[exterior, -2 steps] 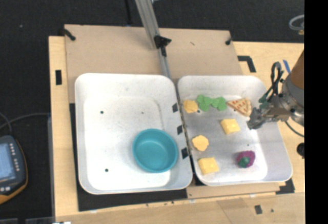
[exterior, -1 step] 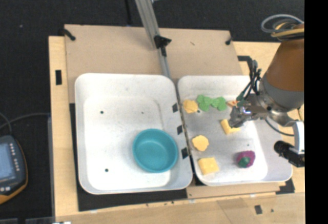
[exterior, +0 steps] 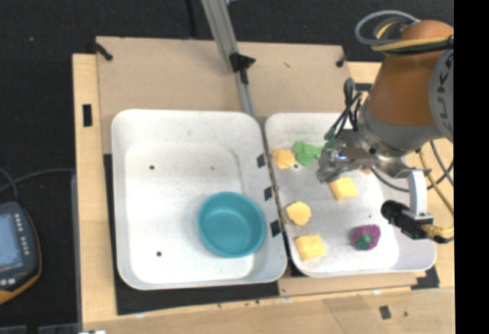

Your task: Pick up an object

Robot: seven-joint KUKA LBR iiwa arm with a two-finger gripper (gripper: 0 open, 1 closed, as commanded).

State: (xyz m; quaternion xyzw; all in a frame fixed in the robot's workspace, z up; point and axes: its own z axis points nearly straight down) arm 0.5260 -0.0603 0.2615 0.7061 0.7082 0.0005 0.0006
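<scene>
The right bin (exterior: pixel 397 257) holds several small objects. A yellow block (exterior: pixel 344 188) lies just below my gripper (exterior: pixel 331 170), which hangs low over the bin's middle. A green piece (exterior: pixel 307 151) and a yellow-orange piece (exterior: pixel 284 160) lie to the gripper's left near the bin's left wall. Another yellow lump (exterior: pixel 299 212) and a yellow block (exterior: pixel 310 247) sit nearer the front. A purple and green object (exterior: pixel 366 238) rests at the front right. The arm's wrist hides the fingertips.
The left bin (exterior: pixel 153 149) holds a teal bowl (exterior: pixel 231 224) at its front right. A grey metal pole (exterior: pixel 218 19) slants up from between the bins. A black fitting (exterior: pixel 403 219) and cables hang off the arm over the right bin's right side.
</scene>
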